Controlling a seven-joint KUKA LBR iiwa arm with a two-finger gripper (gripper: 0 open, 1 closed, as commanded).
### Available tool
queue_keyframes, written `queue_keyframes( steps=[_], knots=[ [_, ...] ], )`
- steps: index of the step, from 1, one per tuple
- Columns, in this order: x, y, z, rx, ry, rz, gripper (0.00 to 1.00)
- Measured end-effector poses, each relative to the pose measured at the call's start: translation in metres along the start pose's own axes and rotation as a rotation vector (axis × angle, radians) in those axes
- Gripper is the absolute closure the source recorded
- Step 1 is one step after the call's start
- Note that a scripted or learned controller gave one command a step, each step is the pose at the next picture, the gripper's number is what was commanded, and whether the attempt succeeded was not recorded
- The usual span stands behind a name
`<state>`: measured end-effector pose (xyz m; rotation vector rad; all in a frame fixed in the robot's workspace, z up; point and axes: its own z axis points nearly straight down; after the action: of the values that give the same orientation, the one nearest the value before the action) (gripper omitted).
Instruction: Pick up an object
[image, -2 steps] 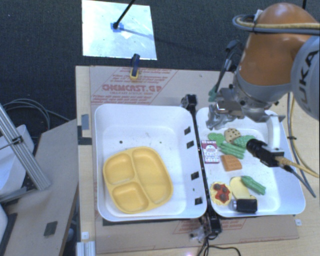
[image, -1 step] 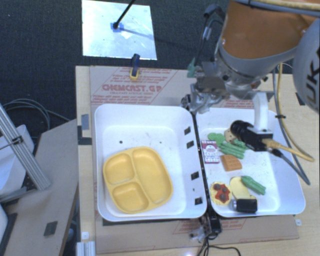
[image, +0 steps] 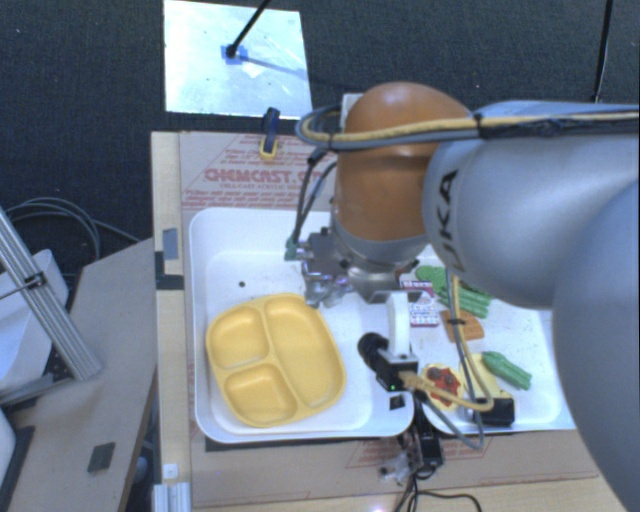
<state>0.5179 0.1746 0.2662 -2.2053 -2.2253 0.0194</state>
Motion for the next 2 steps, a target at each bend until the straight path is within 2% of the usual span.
queue_keyframes(
  steps=[1,2],
  knots=[
    [-0.059,-0.017,-0.063,-0.022,0.003,0.012,1.0],
    [0.036,-0.006,0.012,-0.011,0.004,-0.002,1.0]
  ],
)
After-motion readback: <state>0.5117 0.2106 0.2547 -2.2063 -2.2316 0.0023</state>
